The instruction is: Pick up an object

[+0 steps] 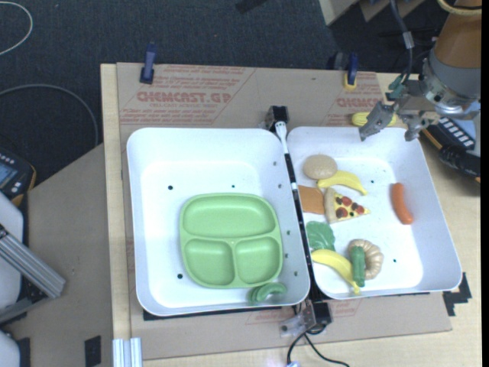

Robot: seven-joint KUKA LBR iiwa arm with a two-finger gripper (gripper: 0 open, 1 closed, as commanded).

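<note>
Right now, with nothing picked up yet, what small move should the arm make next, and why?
Probably move the gripper toward the hot dog, then descend. It hovers over the right bin's far edge with open jaws holding nothing, and the hot dog lies apart from the other toys.

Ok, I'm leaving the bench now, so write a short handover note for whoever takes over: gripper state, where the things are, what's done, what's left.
Gripper: open, holding nothing, above the far edge of the right bin.
Right bin: hot dog alone on the right; beige bun, banana, pizza slice and toast clustered by the divider; green leaf, second banana, pretzel and green pepper at the near end.
Left bin: green divided plate, small green ring.
Done: nothing picked.
Left: descend, grasp one object, lift.
</note>
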